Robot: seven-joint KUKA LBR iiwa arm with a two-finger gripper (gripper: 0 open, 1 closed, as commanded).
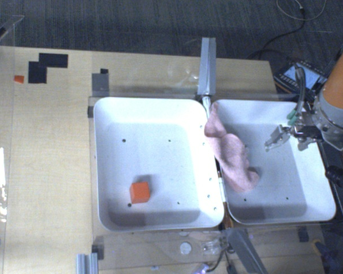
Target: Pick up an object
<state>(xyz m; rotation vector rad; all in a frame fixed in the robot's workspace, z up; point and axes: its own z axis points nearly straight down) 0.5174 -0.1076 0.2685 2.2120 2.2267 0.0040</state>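
- We see two white bins side by side on the bench: the left bin and the right bin.
- An orange block lies alone in the left bin, toward its near-left part, flat on the floor and well clear of the walls.
- A pink cloth lies crumpled in the right bin along its left wall, with its upper end riding up onto the rim where the two bins meet.
- The arm comes in from the right and its gripper hangs over the right bin, to the right of the cloth and apart from it.
- We see nothing between the fingers. They seem to stand spread, though the metal parts are small and glary, so we cannot tell for sure.
- We judge the step in hand to be the approach: nothing is lifted yet, and both things rest in their bins.
- The cloth is the nearer target. In our view the next move calls for carrying the gripper left over the bulk of the cloth, lowering it with the fingers spread, and pinching a thick fold.
- We would avoid the end draped on the rim, since a grasp there could strike the bin wall.
- The cloth is soft and may slip from a shallow pinch. The block would give a firmer hold, but it means crossing to the other bin.
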